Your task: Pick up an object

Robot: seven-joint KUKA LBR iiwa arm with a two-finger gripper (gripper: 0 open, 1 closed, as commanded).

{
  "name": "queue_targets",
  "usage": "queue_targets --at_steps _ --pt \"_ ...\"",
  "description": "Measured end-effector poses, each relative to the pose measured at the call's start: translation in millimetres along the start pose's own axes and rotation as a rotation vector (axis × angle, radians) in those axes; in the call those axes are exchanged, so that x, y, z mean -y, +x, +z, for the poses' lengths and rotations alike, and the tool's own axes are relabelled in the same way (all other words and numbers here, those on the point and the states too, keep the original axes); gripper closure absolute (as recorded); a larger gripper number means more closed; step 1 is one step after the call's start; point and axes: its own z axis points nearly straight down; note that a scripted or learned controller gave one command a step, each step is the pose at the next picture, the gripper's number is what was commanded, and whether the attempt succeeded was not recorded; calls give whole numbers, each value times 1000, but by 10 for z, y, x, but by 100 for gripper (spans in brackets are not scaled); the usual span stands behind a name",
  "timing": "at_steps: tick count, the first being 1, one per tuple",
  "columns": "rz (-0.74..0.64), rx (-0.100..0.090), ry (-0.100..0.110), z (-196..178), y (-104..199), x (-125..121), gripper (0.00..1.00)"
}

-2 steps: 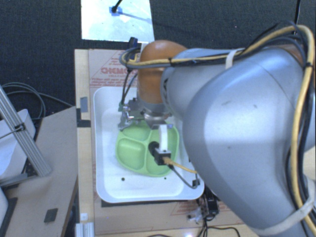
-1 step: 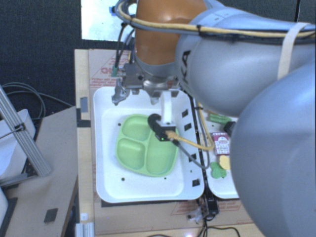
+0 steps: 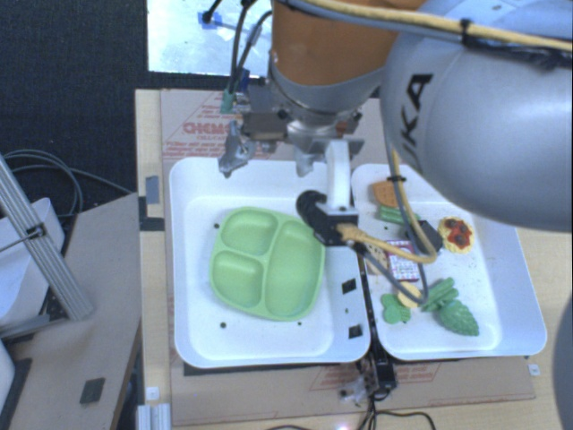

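Observation:
My gripper (image 3: 270, 159) hangs over the far rim of the left bin (image 3: 192, 267), its two fingers spread apart and nothing between them, so it is open. Just in front of it a green divided plate (image 3: 267, 262) lies flat in the left bin. The right bin (image 3: 515, 307) holds several small toy foods: an orange piece (image 3: 385, 192), a round yellow piece with red topping (image 3: 457, 234), a green leafy piece (image 3: 458, 317), a small green piece (image 3: 394, 310) and a green stalk (image 3: 439, 292). The arm hides the far part of the right bin.
The two white bins sit side by side on a brown cardboard sheet (image 3: 192, 128). A pale packet (image 3: 394, 263) lies in the right bin near the divider. A metal frame (image 3: 40, 249) stands off the bench at the left.

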Motion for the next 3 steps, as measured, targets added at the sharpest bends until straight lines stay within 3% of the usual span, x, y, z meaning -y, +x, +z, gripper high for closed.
queue_targets --at_steps 1,2,3 --pt "6 12 25 1534 -21 181 0" --pt "13 3 -5 200 -845 229 0" --pt "-2 5 15 936 -71 559 0"
